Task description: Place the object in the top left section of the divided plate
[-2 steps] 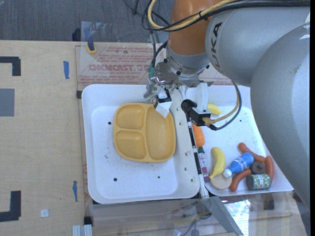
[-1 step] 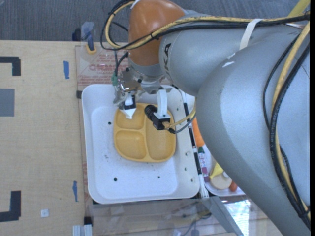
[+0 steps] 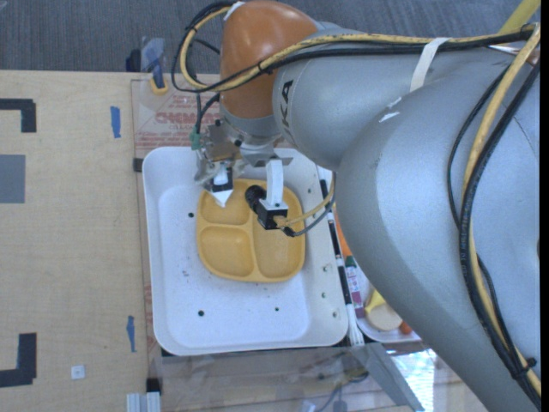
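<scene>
From my remote seat I saw the arm [image 3: 386,144] reach in from the right and cover most of the right half of the bench [image 3: 69,256]. Its orange band [image 3: 257,50] sat above the far rim of the left white bin [image 3: 171,247].

The gripper [image 3: 220,183] hung low over the far left corner of the yellow divided plate [image 3: 232,260], which lay inside that bin, toward its far right part. The wrist hid the gripper from above, so I could not tell whether it was clenched or released.

A small white wedge [image 3: 220,198] showed right under the gripper, over the far edge of the plate's top left section [image 3: 225,213]. I could not tell whether that wedge was the object or a piece of the gripper itself, and I made out no other loose thing on the plate. The section below it and the long right section [image 3: 281,251] looked bare.

A few dark specks [image 3: 201,313] dotted the bin floor nearer the camera. The second bin [image 3: 377,331] peeked out under the arm at the right, with something orange and pale [image 3: 383,314] in it that was too hidden to name. Strips of blue tape [image 3: 115,121] were stuck on the wooden bench to the left of the bins.
</scene>
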`<state>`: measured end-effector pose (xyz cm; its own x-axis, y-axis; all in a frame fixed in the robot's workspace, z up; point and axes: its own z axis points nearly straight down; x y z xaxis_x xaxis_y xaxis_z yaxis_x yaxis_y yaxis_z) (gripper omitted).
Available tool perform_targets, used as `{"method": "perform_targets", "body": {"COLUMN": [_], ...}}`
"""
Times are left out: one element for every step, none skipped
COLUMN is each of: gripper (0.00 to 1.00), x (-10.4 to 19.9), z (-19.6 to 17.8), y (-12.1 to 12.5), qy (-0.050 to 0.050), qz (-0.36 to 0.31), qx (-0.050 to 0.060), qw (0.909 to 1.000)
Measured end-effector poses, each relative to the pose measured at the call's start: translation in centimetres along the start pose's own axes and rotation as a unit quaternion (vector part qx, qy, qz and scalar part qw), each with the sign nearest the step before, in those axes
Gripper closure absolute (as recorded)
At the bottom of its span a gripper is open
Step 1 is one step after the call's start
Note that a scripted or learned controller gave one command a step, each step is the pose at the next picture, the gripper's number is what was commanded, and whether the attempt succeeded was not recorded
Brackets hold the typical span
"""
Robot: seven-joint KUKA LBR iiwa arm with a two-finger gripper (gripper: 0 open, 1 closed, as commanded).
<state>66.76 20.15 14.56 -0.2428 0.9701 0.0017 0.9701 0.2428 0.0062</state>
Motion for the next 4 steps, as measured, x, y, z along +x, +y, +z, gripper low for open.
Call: {"method": "perform_targets", "body": {"gripper": [1.0,1.0,1.0,1.0], "x": [-2.9,-2.2,-1.8,-2.8], "z": [1.0,1.2,1.3,-4.2], "y": [-0.6,-0.2,0.0,-0.8], "qy": [0.003,0.003,0.003,-0.001], "qz": [0.017,0.066,0.096,0.047], "qx": [-0.001,-0.002,-0.002,0.002], "qw": [0.9999,0.9978,0.9954,0.9989]}}
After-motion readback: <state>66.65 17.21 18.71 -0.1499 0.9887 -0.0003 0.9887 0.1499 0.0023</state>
